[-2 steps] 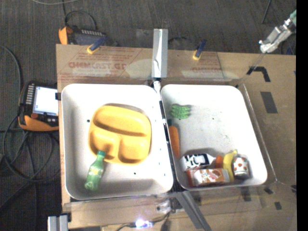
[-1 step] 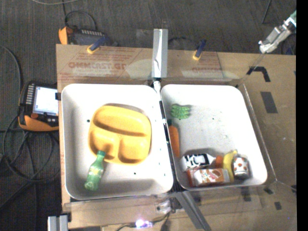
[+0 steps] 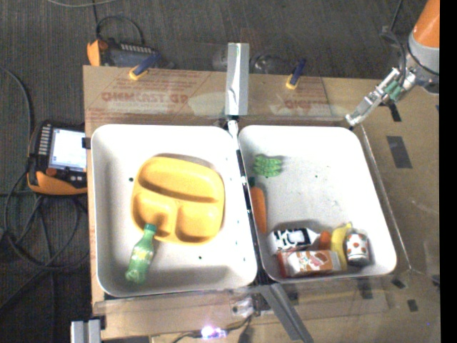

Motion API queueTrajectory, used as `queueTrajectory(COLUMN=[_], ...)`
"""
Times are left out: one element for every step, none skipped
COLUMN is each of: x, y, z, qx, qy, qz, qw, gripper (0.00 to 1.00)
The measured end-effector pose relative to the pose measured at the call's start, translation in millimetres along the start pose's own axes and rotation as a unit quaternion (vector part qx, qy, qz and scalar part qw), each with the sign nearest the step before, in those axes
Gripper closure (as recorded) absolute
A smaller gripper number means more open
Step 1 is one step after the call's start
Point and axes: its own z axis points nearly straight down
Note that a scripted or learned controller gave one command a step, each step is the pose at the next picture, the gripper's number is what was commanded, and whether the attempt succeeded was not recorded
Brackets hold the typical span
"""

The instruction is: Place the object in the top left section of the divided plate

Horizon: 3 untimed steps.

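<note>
Cardboard-topped bench (image 3: 178,95) carried two white bins. End effector (image 3: 376,100) hung above the right bin's (image 3: 314,138) far right corner, holding nothing; couldn't tell if it was open or closed. Likely task object: green bottle (image 3: 141,254) in the left bin (image 3: 107,191), lying tilted, cap touching the yellow divided plate's (image 3: 180,199) near-left edge. Looked light, rigid, smooth plastic, probably prone to rolling. Best grip: across the body, mid-length.
</note>
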Motion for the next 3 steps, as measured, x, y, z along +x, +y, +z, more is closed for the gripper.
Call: queueTrajectory(x=[0,19,73], y=[1,-31,-9], z=[2,33,8], qx=[0.0,0.0,-0.001], qy=[-0.001,-0.001,0.0], qz=[-0.038,-0.075,-0.089], qw=[0.9993,0.9972,0.9961], gripper=[1.0,1.0,1.0])
